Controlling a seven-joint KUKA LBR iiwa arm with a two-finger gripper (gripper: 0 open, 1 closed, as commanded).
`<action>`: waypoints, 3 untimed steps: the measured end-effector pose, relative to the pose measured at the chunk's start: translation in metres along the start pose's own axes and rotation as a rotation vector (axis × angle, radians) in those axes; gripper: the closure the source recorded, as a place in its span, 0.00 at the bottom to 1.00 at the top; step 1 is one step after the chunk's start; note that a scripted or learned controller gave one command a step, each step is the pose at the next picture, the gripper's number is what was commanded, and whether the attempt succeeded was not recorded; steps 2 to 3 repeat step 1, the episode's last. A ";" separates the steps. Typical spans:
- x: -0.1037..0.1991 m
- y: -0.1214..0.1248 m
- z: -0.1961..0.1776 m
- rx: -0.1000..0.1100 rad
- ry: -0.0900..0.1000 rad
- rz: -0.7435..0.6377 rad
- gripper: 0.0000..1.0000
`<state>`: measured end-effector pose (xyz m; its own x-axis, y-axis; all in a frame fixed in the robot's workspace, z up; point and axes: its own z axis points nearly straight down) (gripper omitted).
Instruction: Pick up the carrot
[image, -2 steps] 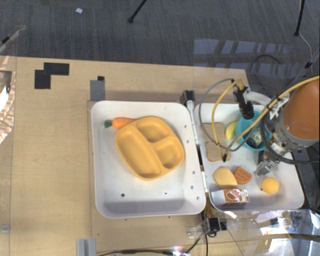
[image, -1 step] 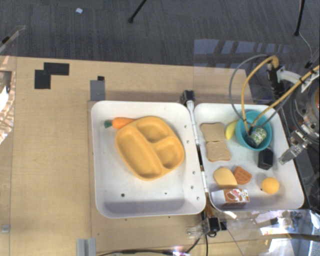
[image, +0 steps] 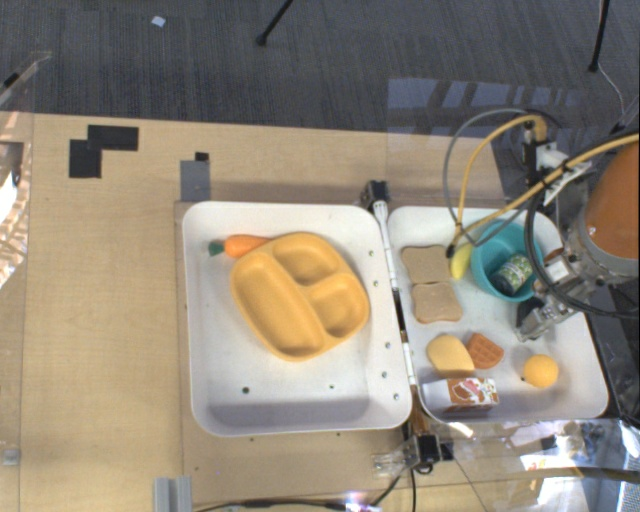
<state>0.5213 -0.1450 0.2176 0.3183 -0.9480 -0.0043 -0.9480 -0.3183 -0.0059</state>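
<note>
Carrot (image: 243, 244) lies ungrasped in left bin (image: 200, 330), touching the yellow tray's (image: 300, 295) upper-left edge. Claw (image: 537, 320) over right bin, well apart; finger state indeterminable. Pick not begun

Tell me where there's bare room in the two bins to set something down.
The left bin has the most: a wide bare strip along its near edge below the yellow divided plate, plus a band on its left under the carrot. The right bin is crowded with bread slices, teal bowl, orange, carton and the gripper.
</note>
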 end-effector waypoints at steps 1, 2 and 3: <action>-0.019 0.027 -0.023 0.003 0.003 0.412 1.00; -0.019 0.027 -0.023 0.003 0.003 0.412 1.00; -0.019 0.027 -0.023 0.003 0.003 0.412 1.00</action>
